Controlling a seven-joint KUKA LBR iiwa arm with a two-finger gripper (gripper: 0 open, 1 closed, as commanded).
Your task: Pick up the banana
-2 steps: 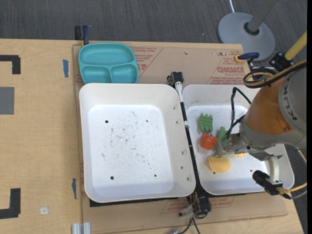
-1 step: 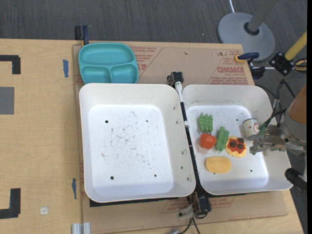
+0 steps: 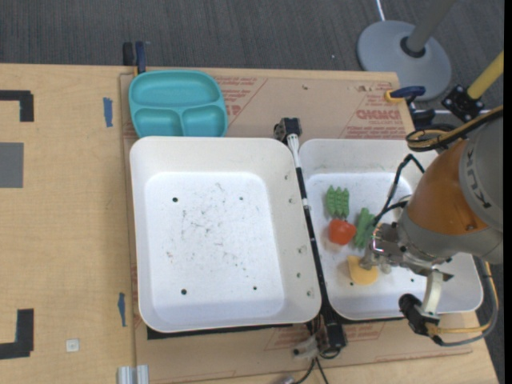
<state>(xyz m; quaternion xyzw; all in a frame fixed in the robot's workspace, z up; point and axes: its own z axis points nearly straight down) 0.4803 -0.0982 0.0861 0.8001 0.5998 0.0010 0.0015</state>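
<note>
You have two white bins, and in the right bin (image 3: pixel 448 294) you can count one banana (image 3: pixel 362 274), one red piece (image 3: pixel 342 231) and two green pieces (image 3: pixel 338 202), the gripper (image 3: pixel 378 254) just above the banana.

Glossy white plastic bins (image 3: pixel 152 294) (speckled), matt cardboard bench (image 3: pixel 64 214)
</note>
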